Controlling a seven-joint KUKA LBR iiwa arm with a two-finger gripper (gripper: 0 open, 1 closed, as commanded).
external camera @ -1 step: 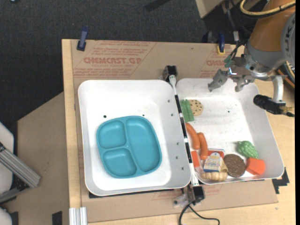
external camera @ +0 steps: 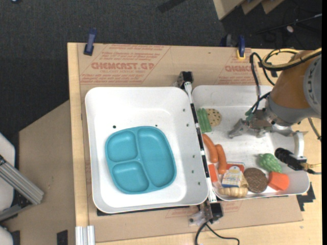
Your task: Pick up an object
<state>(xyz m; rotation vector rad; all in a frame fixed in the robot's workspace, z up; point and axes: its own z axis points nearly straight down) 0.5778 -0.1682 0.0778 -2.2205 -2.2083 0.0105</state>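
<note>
Camera view is being dominated by the surface [external camera: 127, 65], a brown board on which two white bins are being carried side by side. The left bin [external camera: 102, 106], at centre frame, is being occupied by a teal divided tray [external camera: 140, 158]. The right bin [external camera: 225, 93] is being entered by the arm [external camera: 294, 93] from the right edge. The gripper [external camera: 240, 130] is being held low with its fingers spread, nothing being gripped between them. The carrots [external camera: 214, 152], the likeliest object, are lying just below and left of the gripper, their long axes running upper left to lower right.
</note>
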